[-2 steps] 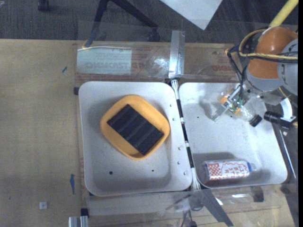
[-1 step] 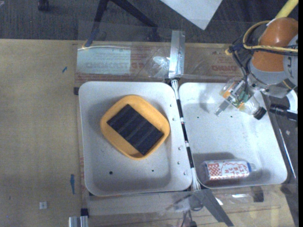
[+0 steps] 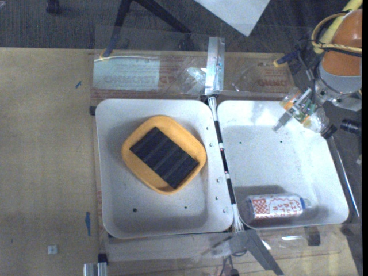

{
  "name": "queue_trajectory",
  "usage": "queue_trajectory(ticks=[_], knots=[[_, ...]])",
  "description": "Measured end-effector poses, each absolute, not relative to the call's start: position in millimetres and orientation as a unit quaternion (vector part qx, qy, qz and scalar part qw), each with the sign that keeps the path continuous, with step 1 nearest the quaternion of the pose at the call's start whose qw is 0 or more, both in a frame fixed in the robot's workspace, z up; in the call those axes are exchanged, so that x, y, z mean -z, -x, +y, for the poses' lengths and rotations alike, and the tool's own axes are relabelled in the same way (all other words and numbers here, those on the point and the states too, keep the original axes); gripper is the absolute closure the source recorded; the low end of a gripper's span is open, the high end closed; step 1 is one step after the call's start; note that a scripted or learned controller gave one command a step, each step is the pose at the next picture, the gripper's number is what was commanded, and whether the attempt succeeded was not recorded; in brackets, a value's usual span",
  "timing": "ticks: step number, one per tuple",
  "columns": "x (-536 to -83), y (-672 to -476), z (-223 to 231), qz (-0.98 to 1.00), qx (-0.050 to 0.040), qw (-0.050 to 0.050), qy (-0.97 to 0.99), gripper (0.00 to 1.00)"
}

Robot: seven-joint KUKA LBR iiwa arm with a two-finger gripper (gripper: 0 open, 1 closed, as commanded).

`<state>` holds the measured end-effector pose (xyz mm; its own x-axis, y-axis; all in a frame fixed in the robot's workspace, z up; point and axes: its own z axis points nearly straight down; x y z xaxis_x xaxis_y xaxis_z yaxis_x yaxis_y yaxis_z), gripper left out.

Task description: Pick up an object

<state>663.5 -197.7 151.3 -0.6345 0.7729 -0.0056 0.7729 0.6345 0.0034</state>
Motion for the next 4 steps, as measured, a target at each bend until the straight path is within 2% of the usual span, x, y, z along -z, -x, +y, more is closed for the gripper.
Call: queue_trajectory(ticks=[1,2,3,4], knots=[[-151.1,-663.4,-197.6,0.904,-0.0003,0.003,-0.427,0.00],[-155.1,-663.8,-222.5,0.898,-0.0003,0.004,-0.441,0.00],[-86.5,-651.9,-150.4,0.914,0.0003,0.001,-0.406,0.00],[-97.4,-653.3,-150.4,0.914,-0.0004,0.003,-0.406,1.00]])
